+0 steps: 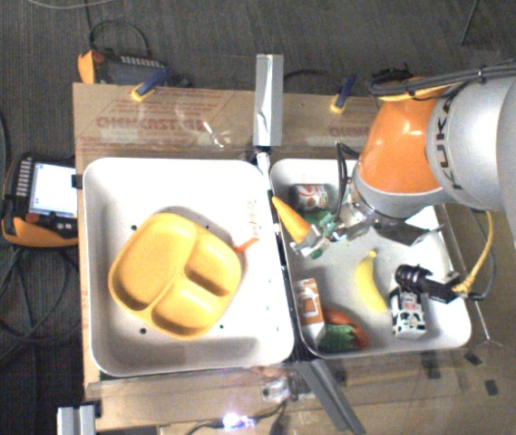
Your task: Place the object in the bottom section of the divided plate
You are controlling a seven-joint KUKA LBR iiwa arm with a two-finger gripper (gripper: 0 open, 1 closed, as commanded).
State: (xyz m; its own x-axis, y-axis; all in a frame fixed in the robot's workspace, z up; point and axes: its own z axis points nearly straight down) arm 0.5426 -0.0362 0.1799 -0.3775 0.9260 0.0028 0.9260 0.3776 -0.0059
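Yellow divided plate sits in the left bin. Right of it, my tool hangs low in the right bin, clamped on the carrot by the dividing wall. A banana lies further right.

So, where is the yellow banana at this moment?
The yellow banana lies in the right white bin, near its middle, below the claw. A small white carton is just to its right, and an orange box is to its left.
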